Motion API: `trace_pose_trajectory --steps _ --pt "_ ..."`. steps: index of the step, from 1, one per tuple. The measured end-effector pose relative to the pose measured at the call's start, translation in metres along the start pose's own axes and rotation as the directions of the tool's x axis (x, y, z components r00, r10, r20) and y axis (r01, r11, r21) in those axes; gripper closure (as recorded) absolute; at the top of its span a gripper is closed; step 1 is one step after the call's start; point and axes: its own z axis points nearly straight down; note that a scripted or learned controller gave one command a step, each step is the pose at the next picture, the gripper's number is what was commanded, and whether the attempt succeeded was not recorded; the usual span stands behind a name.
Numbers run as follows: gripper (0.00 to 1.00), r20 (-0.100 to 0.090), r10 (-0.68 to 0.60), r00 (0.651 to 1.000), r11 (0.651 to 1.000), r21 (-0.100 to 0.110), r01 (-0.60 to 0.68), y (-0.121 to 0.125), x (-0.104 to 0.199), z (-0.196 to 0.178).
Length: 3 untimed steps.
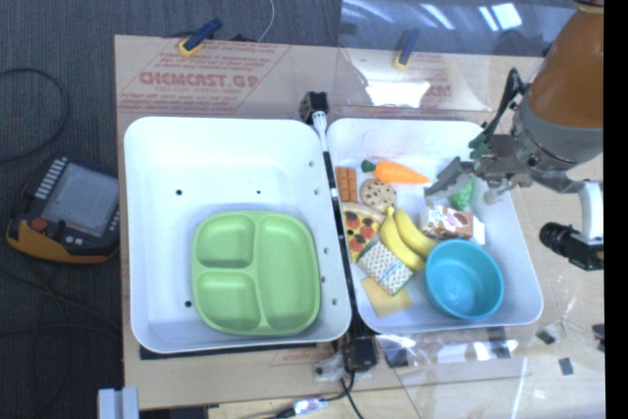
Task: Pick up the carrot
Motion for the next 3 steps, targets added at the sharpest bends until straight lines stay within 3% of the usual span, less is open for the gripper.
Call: trace_pose_trajectory --steps 1,2,3 --pt "0.00 0.001 0.285 0.959 0.959 0.007 -0.285 0.076 0.050 0.093" --pt "0.00 0.003 0.296 0.955 0.955 0.002 -0.296 0.089 -0.002 0.166" --pt "0.00 0.008 0.496 0.868 0.868 0.015 -0.496 0.136 0.007 0.184"
